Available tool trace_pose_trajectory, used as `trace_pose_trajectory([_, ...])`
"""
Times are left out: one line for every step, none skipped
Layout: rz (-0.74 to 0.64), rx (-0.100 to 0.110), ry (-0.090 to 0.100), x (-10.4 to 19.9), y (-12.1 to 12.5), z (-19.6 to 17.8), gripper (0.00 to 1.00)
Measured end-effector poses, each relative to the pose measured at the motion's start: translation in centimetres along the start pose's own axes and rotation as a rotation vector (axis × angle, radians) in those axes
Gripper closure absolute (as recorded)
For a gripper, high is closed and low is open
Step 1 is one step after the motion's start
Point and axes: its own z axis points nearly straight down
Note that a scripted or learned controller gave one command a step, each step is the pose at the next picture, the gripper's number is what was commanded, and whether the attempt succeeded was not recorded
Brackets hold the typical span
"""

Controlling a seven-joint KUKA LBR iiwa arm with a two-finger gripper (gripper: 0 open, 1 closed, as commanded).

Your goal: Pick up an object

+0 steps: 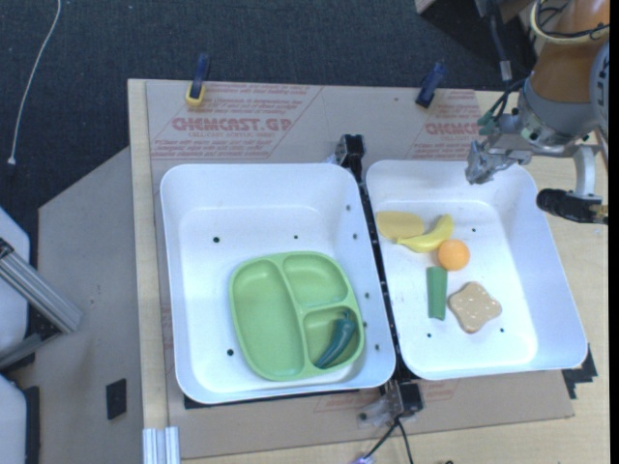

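Note:
The right bin (542,259) holds a yellow banana (430,237) beside a pale yellow piece (398,224), an orange ball (453,254), a green stick-shaped vegetable (437,292) and a tan slice of bread (472,306). In the left bin (193,220) lies a green divided plate (280,312) with a dark green pepper (337,342) in its lower right compartment. My gripper (481,168) hangs over the far edge of the right bin, above and right of the banana, with nothing visible between its fingers.
The arm (566,56) comes in from the upper right. Blue clamps (197,77) (430,85) hold the cardboard sheet at its far edge. A black clip (350,147) sits where the bins meet.

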Motion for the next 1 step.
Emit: trace_pose_trajectory([0.0, -0.001, -0.001, -0.03, 0.21, -5.41, 1.0])
